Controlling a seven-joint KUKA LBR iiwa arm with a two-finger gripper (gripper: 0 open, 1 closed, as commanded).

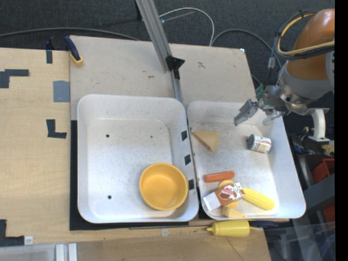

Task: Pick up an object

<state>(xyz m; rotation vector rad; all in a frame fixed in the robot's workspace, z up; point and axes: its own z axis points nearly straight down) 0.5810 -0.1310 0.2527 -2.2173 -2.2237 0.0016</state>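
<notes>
Small grey-and-white cylindrical can point(259, 143): lying on its side in the right white bin point(285, 170), toward that bin's far right, apart from every other item. It is taken as the likeliest target, being nearest the gripper point(254, 111), which is held over the far part of the same bin, a little to the can's far left. The fingers are seen spread apart with nothing between them.

Handling, as judged: light, rigid, smooth-walled and probably slippery; liable to roll when nudged. Hold is best taken across the round body, midway along its length, with the fingers set square to the axis.

Other contents of the right bin:
- Tan wedge resembling a slice of bread or cheese point(206, 140), near the left wall.
- Orange carrot-like stick point(219, 175), lying flat at the middle.
- Yellow banana-shaped piece point(258, 198), at the near side.
- Small red-and-white printed packet point(222, 196), touching the yellow piece's left end.

Left white bin point(87, 145): a yellow plastic bowl point(162, 186), upright, in the near right corner.

Outside the bins: a yellow squeeze bottle point(230, 228), lying on the bench just beyond the right bin's near rim.
</notes>
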